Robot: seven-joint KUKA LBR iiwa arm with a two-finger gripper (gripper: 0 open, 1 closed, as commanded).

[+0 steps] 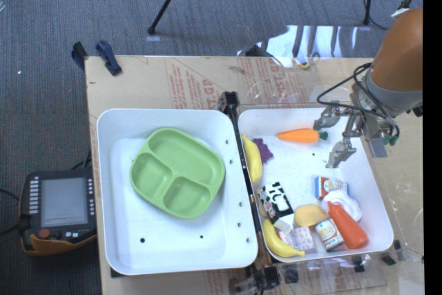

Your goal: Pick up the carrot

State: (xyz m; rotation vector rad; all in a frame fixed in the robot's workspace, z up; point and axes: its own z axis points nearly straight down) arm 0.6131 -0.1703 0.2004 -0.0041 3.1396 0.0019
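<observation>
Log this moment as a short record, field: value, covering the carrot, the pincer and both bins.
target: carrot, lying in right bin, near its far edge
pincer: open, just right of the carrot, not holding it
left bin: holds a green divided plate
near carrot: banana, purple item
status: carrot not yet picked up

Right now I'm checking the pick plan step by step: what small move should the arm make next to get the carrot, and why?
Probably shift the gripper a little to the view's left and lower it over the carrot. The open fingers hang just right of the carrot's green end, not around it, and the carrot lies alone on bare floor in the right bin.
</observation>
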